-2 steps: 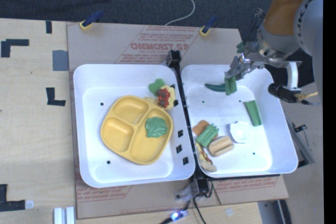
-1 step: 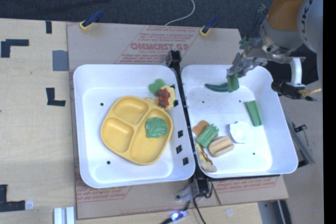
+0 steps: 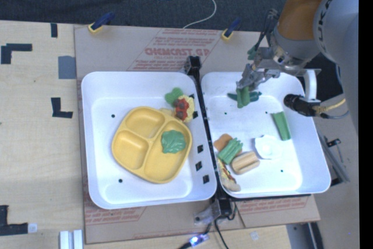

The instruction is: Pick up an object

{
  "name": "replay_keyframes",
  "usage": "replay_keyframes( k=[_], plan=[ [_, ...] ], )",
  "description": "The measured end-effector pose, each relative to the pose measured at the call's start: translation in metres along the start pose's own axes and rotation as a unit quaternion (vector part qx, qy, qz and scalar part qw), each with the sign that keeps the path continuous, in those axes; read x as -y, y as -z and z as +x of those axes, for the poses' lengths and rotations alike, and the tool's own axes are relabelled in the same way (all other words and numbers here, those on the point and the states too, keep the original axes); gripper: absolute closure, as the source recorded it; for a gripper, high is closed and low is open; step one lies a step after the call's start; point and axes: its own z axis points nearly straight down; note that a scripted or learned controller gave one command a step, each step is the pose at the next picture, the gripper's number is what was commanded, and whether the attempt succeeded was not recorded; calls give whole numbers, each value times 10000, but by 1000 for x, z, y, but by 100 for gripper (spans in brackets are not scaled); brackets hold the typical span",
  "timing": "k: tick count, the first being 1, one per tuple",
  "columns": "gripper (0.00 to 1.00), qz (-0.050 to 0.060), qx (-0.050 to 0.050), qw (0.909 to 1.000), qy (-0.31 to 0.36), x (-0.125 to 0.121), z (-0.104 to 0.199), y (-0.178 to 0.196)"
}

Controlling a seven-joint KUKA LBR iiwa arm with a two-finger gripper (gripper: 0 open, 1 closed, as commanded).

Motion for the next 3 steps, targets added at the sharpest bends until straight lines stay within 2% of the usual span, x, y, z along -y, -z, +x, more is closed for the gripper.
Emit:
replay_keyframes(
  k=[1, 2, 3],
  plan=[
    [100, -6, -6, 10000, 1, -6, 19, 14],
    [100, 3, 3, 10000, -10, 8, 13, 8],
    [100, -9, -3, 10000, 0, -10, 15, 11]
  ],
)
